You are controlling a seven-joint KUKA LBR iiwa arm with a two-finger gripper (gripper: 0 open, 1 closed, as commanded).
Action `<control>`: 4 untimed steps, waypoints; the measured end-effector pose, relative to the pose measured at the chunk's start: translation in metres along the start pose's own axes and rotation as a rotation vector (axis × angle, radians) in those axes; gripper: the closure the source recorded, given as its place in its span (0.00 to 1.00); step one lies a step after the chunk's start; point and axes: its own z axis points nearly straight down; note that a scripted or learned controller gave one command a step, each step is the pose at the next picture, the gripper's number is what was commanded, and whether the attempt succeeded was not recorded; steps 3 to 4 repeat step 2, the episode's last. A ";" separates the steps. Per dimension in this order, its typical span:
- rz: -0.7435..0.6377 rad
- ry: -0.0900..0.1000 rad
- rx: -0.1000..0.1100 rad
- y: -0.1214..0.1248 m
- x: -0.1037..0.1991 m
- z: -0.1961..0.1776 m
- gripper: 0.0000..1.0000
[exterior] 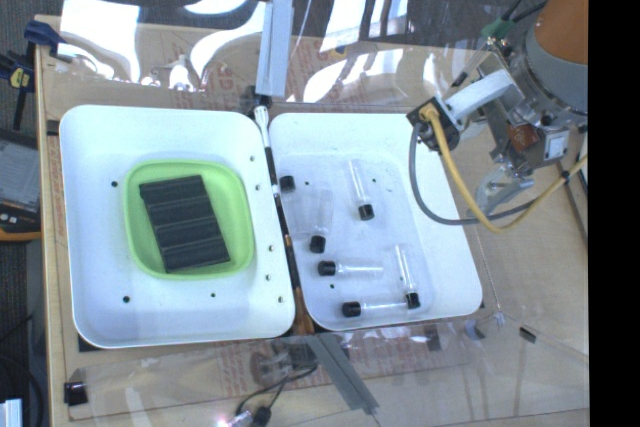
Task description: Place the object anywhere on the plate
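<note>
A green square plate (236, 191) lies in the left white bin (90, 140). A black ribbed rectangular block (183, 223) rests flat on the plate, tilted slightly, and covers most of its middle. My gripper (503, 183) hangs over the right rim of the right bin (440, 245), far to the right of the plate and well apart from the block. A yellow cable loops around it.
Several clear tubes with black caps lie scattered in the right bin, such as one near the top (358, 187) and one at the front (375, 307). A grey metal bar (273, 45) stands behind the divide between the bins.
</note>
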 end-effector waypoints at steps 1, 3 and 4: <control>0.000 -0.004 0.001 0.063 -0.016 0.039 0.00; 0.000 0.001 0.001 0.112 0.005 0.000 0.00; 0.000 0.001 0.001 0.112 0.005 0.000 0.00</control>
